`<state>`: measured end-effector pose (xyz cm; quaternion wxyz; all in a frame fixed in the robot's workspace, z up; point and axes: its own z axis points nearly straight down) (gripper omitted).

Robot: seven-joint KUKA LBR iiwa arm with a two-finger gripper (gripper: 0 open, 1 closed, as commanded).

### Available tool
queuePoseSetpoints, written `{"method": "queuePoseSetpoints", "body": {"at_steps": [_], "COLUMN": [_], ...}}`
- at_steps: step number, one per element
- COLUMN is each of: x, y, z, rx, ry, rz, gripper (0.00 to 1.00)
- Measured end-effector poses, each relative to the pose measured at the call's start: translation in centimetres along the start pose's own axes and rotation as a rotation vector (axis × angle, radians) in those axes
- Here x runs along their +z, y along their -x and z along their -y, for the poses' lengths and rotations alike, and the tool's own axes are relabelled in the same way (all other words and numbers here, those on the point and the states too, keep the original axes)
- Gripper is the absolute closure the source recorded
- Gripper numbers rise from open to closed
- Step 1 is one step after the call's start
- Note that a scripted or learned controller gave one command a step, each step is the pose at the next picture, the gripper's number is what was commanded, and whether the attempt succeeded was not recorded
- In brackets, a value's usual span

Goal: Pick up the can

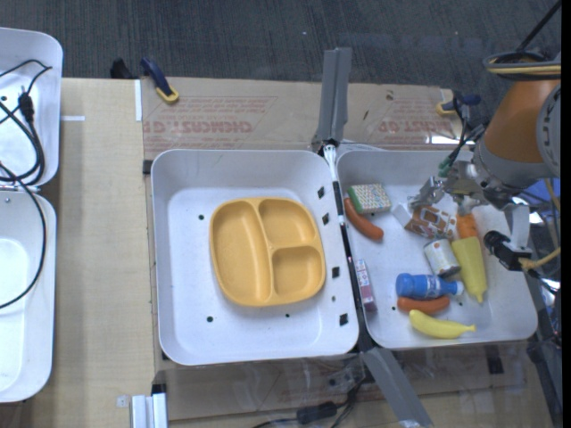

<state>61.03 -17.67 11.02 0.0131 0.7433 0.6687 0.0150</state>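
- Bins are sitting side by side on the bench; the left bin [169,266] is holding a yellow divided plate [267,250] near its middle; the right bin [500,328] is holding a scatter of small things.
- Arm [525,127] is reaching in from three o'clock, its orange band showing above the wrist; the gripper [443,184] is hanging over the upper part of the right bin, at about twelve o'clock from the can; whether it is open or closed I cannot tell, and nothing is visibly between its tips.
- Can [439,256] is lying on its side near the middle of the right bin, small and silvery; it is touching the yellow bottle [471,266] at its three o'clock side.
- Blue bottle [426,285] is lying just at six o'clock from the can; an orange sausage [423,305] and a banana [440,325] are lying farther toward six o'clock.
- Brown wrapper [431,221] is lying at twelve o'clock from the can, just under the gripper.
- Red sausage [364,221] and a green packet [369,198] are lying toward ten o'clock, near the wall between the bins.
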Motion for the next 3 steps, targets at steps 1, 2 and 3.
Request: {"method": "queuePoseSetpoints", "body": {"at_steps": [1, 2, 3], "x": [1.9, 1.6, 1.8], "y": [-2.0, -3.0, 1.3], "z": [-4.6, 6.8, 4.9], "rx": [0.380, 0.610, 0.792], "ry": [-0.038, -0.039, -0.051], "rz": [0.014, 0.018, 0.009], "gripper": [0.00, 0.00, 0.00]}}
